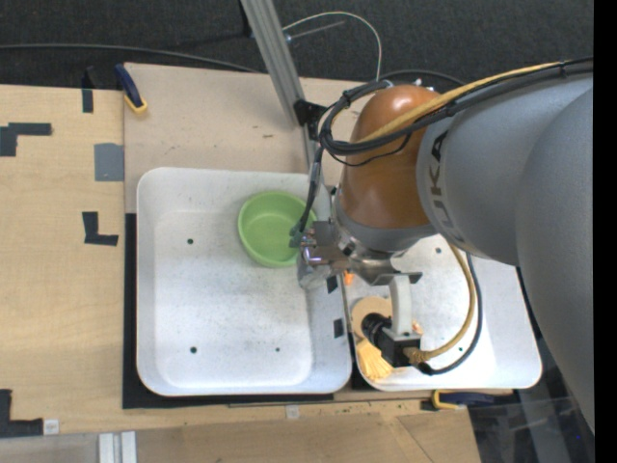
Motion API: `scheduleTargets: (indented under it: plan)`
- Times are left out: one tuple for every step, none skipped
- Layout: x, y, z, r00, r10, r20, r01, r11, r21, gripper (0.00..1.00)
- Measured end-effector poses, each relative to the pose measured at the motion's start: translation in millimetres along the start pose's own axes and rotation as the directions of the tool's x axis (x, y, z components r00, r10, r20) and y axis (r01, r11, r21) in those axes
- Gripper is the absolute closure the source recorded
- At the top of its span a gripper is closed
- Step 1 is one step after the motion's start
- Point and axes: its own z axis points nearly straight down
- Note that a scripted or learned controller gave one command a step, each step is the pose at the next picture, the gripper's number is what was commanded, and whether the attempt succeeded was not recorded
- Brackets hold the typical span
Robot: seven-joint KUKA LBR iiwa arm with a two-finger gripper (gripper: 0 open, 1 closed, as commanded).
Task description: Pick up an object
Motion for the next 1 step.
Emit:
scheduleTargets:
  plan:
    - [-3.5,0.7,0.4,1.000,0.005,0.002,-0.005,1.000,0.000,0.00]
